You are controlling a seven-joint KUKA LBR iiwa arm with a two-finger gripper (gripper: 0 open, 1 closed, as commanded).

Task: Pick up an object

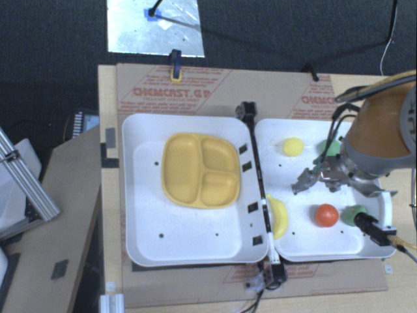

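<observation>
On my worktop (pixel 215 83) I count two white bins: the left bin (pixel 140 194) and the right bin (pixel 306 243). One yellow divided plate (pixel 199 169) with three compartments. One small yellow ball (pixel 293 147). One orange-red ball (pixel 326 215). One yellow piece (pixel 280 218) at the right bin's left wall. Two green things, one (pixel 331 147) behind my arm, one (pixel 352 213) beside the orange-red ball.

Divided plate (pixel 199 169) in left bin (pixel 143 240)

light: we see even, fairly bright overhead light
glare: foil sheet (pixel 155 18) washes out
focus: we get slightly soft detail
</observation>
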